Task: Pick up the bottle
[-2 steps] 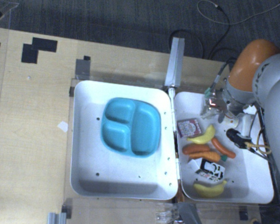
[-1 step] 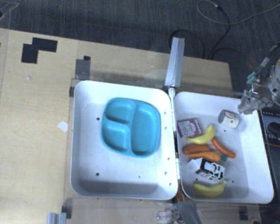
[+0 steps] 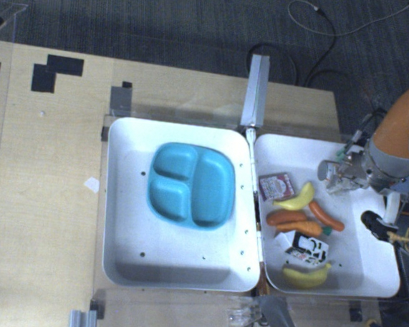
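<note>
Bench [image 3: 42, 201] of pale wood carries two white bins side by side. The left bin [image 3: 126, 188] holds a blue divided tray [image 3: 191, 184] at its centre. A grey arm [image 3: 408, 139] with an orange band reaches over the right bin [image 3: 367, 265]; its gripper [image 3: 337, 180] hangs near the far edge, and how open it is cannot be told. What looks like the bottle [image 3: 308, 248], dark with a white label, lies near the front edge, between two carrots [image 3: 303, 220] and a banana [image 3: 306, 275].
</note>
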You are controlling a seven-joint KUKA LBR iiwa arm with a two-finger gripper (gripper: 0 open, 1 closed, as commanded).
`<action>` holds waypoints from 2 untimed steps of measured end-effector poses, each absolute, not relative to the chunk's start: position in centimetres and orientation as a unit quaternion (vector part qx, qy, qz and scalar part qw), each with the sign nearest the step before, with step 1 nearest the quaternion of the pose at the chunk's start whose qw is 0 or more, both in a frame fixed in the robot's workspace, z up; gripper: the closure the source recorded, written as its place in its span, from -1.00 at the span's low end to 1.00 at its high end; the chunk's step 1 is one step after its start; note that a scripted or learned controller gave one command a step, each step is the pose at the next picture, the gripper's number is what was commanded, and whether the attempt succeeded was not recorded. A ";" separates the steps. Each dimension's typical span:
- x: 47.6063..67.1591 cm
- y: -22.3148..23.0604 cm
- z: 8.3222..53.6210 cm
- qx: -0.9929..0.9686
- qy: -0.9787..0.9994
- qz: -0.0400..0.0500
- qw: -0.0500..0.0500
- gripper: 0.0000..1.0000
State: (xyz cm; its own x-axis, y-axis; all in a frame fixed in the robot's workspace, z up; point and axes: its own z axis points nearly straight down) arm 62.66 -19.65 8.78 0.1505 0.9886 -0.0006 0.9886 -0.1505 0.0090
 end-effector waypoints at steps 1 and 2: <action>59.0 -18.3 23.8 0.782 0.624 0.002 0.003 1.00; 66.4 -19.1 30.0 0.758 0.652 0.002 0.004 1.00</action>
